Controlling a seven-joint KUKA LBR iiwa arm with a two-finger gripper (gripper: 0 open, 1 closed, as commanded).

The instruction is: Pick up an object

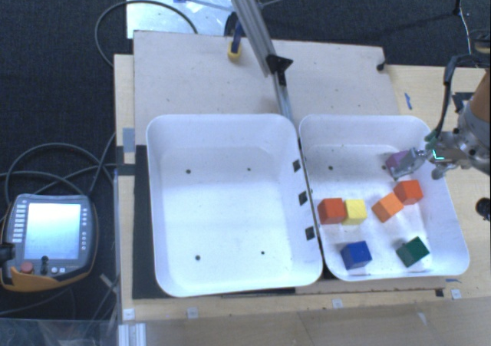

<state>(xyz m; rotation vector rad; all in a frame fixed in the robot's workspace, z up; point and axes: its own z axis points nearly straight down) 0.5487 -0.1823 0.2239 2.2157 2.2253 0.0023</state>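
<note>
Dark carpet surrounds your pale tabletop (199,76), which carries two white bins side by side. Your left bin (165,206) sits at nine o'clock; the right bin (453,252) at three o'clock holds the blocks. Your claw (414,159) reaches in from three o'clock with a purple block (398,160) at its tip; you cannot tell how far it is parted. Toward six o'clock lie red (331,210), yellow (355,210), two orange (397,199), blue (356,254) and green (413,251) blocks.

You see smooth, glossy white plastic bins (230,137) on a matt, perhaps wooden bench (199,68); blocks (332,210) look painted matt.
</note>
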